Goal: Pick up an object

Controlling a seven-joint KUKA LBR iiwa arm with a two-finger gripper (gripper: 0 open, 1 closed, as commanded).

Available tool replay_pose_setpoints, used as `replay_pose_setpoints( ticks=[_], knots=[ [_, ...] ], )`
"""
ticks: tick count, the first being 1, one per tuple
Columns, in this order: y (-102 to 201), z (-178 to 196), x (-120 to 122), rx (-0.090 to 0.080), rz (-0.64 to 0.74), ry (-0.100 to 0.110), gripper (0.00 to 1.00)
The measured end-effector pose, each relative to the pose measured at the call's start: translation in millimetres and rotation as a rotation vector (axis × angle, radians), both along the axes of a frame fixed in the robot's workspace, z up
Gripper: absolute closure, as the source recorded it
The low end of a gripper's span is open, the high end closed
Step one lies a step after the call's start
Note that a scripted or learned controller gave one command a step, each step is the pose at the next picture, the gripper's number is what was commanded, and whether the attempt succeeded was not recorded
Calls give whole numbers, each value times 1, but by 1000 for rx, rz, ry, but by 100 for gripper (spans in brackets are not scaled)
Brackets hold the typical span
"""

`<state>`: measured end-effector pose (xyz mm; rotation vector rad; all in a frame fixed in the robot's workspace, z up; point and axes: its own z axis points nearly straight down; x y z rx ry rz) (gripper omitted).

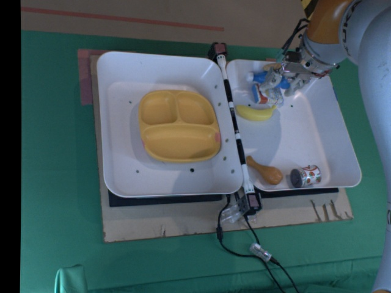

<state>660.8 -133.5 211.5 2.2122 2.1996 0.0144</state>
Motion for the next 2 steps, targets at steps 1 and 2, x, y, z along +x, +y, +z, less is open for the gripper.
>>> replay_pose_setpoints(
  ticks=[1,2],
  knots=[
    [14,110,-26,3,1,6,100],
    [14,110,-26,3,1,7,0]
  ],
)
